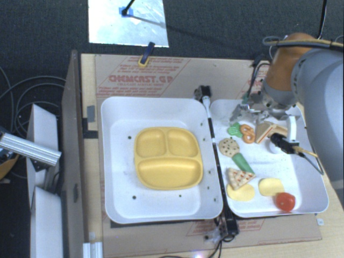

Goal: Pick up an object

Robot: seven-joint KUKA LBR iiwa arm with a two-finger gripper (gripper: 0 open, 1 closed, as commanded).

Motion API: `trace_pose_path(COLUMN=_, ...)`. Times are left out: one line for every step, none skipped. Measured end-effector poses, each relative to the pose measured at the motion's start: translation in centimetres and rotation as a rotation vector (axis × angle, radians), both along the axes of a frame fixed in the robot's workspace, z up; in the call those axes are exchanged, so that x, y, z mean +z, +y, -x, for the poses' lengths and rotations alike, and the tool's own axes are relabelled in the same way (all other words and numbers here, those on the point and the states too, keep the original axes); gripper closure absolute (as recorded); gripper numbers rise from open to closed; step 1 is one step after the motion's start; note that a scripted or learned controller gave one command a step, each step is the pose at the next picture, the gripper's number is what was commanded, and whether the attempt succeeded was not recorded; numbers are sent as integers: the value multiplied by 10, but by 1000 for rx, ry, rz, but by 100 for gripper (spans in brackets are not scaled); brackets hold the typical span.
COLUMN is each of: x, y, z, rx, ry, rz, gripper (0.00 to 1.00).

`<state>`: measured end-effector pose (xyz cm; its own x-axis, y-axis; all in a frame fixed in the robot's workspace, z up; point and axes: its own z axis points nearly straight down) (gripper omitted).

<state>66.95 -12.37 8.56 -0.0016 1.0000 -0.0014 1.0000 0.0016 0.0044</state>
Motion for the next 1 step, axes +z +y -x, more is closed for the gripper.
trace_pose_path(x=-1, y=42, z=0, rx=6, ry=2, rz=-2, gripper=0)
